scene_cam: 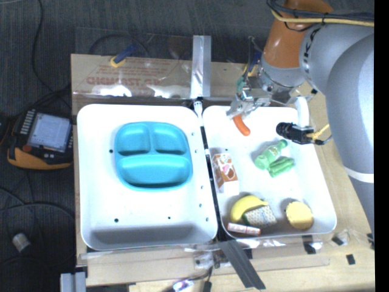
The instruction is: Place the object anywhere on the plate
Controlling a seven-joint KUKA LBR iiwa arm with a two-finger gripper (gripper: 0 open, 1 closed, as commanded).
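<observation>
A blue divided plate [152,154] lies in the middle of the left white bin [97,218]. My gripper [241,112] hangs over the back left corner of the right bin [322,187], close to the divider between the bins. A small orange carrot-like piece [242,126] sticks out below the fingertips, its top end pinched between them, so the gripper is shut on it. The piece is to the right of the plate, across the divider.
The right bin holds a snack packet [225,170], green bottles [274,158], a yellow banana [245,206], a yellow round item [298,215] and a pink tube [242,228]. A black fitting [293,131] juts out right of the gripper. A clear plastic sheet [146,72] lies behind the bins.
</observation>
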